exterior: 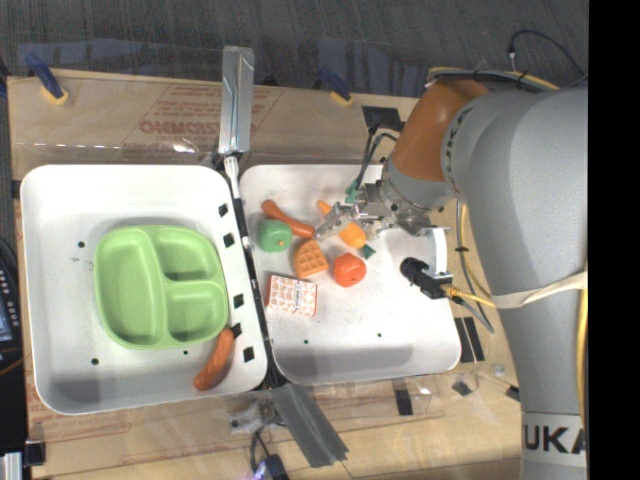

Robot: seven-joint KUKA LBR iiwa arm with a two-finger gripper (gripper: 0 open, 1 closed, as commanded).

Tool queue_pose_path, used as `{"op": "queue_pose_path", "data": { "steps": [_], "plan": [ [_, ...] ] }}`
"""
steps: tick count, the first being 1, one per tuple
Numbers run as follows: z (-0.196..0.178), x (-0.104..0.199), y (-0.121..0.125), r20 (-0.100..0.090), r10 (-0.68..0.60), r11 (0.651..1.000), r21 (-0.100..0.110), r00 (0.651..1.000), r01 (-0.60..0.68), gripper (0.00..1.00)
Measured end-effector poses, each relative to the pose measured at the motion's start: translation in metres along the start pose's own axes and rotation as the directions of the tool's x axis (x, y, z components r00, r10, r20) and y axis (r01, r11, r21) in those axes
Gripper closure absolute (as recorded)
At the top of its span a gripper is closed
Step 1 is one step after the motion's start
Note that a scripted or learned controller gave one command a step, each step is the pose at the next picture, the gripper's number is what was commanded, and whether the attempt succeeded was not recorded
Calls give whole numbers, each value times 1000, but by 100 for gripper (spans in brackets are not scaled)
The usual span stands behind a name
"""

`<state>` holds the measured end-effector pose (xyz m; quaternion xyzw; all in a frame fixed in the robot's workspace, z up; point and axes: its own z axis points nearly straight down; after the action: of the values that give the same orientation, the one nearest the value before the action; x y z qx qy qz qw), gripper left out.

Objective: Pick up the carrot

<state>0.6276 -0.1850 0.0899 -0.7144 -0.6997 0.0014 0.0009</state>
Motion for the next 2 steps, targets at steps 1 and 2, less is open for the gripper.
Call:
{"op": "queue_pose_path", "data": {
  "steps": [1,2],
  "plan": [
    [-83,-7,27,0,-11,1000,-3,1000,11,0],
    [-82,-7,27,-1,-11,1000,-1,1000,11,0]
  ]
}}
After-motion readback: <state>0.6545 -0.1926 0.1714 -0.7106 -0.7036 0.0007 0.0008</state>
